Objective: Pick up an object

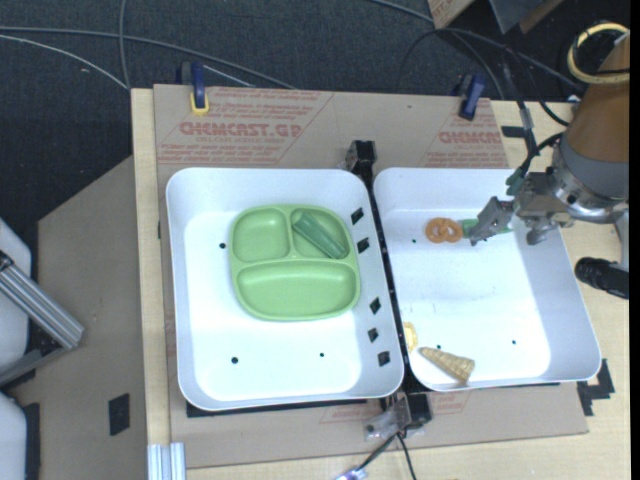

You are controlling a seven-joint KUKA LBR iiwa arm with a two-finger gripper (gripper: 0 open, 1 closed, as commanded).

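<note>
The right bin point(560, 298) has open floor between the pretzel point(443, 231) and the cone point(447, 362).

light: bright, even, overhead | glare: white bins point(200, 298) near blown out, little surface detail | shadows: soft, faint, under the gripper point(505, 223) and left of its jaws on the bin floor | focus: mildly soft overall, coarse resolution | surroundings: dark floor point(80, 28) beyond the bench, dim
</note>
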